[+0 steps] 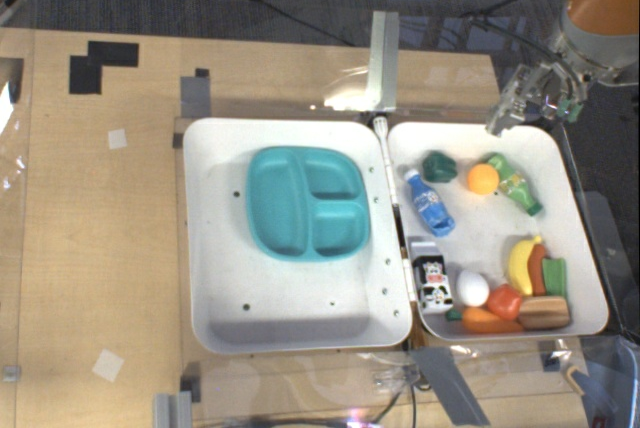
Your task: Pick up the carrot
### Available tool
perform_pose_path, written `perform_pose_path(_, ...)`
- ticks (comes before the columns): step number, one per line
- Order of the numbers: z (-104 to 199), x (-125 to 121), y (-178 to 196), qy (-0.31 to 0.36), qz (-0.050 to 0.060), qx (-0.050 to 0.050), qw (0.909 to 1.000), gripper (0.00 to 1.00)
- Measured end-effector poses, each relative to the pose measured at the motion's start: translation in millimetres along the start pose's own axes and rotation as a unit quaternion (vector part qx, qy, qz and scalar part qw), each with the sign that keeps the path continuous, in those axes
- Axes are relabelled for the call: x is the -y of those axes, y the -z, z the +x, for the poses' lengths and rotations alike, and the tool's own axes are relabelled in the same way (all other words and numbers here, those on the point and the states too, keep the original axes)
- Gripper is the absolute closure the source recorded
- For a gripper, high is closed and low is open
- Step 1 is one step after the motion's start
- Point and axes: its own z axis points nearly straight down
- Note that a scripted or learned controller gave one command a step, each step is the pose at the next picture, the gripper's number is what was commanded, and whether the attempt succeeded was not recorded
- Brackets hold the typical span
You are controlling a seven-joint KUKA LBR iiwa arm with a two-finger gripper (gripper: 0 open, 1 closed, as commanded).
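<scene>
**At the right bin's near edge: carrot not yet picked**

At the near edge of the right bin (575, 186) we see the carrot (484, 320) lying roughly crosswise, its long axis along that edge. Which end is the tip we cannot tell. The gripper (535, 99) hovers above the far rim, well apart; approach, descent and grasp remain.
</scene>
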Motion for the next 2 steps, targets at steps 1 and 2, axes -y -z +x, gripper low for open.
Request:
perform_pose_path(1,49.0,25.1,-111.0,0.037,0.003,-0.014,0.9992,1.0)
perform_pose_path(2,27.0,105.4,78.7,0.023,0.004,-0.002,0.9997,1.0)
